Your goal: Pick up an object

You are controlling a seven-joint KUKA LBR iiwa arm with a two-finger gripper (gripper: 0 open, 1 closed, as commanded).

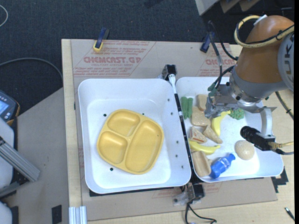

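Observation:
My gripper [211,108] hangs low over the right bin [275,164], near its upper middle, under the grey wrist with the orange band. Directly under and around it lie a tan bread piece [200,119] and a yellow banana [216,124]. A green vegetable [187,107] lies to its left by the bin wall. A green broccoli piece [237,113] sits just to its right. Nearer the front are a sandwich wedge [197,135], a second banana [204,148], a blue bottle [221,165] and a beige ball [244,149]. The arm hides whatever lies beneath the wrist.
The left bin [88,97] holds a yellow divided plate [130,141]. A black divider with clips [178,113] runs between the bins. A black cylinder [254,138] juts over the right bin's right side. Cables trail behind the arm.

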